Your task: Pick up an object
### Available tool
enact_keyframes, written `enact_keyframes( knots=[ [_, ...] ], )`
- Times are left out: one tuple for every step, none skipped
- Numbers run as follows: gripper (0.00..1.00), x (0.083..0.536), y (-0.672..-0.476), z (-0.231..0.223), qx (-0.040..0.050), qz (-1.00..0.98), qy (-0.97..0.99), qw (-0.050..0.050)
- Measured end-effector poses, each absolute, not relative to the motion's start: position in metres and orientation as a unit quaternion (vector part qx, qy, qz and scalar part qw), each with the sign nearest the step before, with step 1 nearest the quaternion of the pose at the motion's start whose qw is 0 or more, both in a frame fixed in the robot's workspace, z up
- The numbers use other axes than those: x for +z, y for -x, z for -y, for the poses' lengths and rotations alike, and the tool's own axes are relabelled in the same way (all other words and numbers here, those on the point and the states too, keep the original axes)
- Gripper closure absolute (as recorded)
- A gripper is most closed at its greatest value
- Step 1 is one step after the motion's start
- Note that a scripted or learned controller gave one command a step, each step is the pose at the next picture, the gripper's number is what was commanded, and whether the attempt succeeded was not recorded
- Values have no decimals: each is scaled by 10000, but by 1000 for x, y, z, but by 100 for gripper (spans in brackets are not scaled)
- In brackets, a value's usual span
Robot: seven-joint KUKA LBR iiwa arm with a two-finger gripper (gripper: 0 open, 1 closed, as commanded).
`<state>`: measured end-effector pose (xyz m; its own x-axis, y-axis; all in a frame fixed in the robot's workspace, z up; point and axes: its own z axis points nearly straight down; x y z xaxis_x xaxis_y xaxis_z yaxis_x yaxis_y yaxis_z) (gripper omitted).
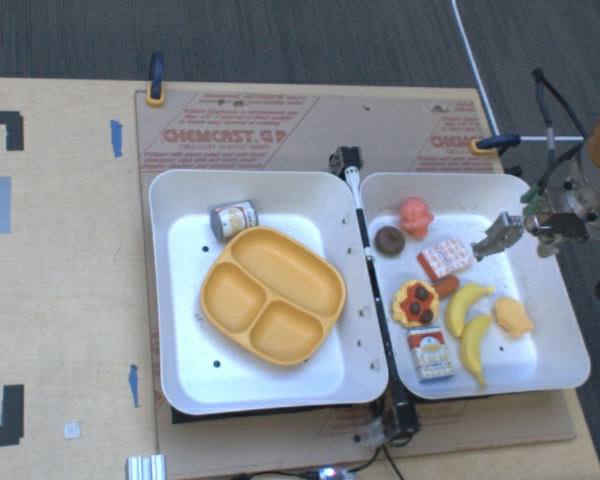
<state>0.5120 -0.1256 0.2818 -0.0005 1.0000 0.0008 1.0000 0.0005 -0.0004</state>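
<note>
The hand [500, 236] hangs over the upper right part of the right bin [570, 363], a grey metal piece at the end of the arm reaching in from the right. Whether it is released or clenched cannot be told, and nothing shows between its tips.

Just to its left and slightly lower lies a flat red-and-white packet [445, 258], rectangular and printed with a grid. Further left of the hand sit a lumpy pink toy [415, 216] and a round dark brown doughnut shape [389, 239]. Below the hand lie two smooth, curved yellow bananas [469, 326], with a bumpy orange-yellow lump [513, 316] beside them. Below and to the left rest a round tart [416, 303] with a scalloped yellow edge and dark berries, and a small boxy carton [431, 355].

Far to the left of the hand, in the left bin [170, 298], sits a glossy yellow plastic plate [272, 295] with three compartments, and a small metal can [233, 218] on its side touches the plate's upper edge.
</note>
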Motion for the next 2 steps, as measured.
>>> enact_keyframes(
  knots=[
    [0,142,-505,146,3,7068,7074,4],
    [0,86,-514,114,-12,7067,7075,-28]
  ],
)
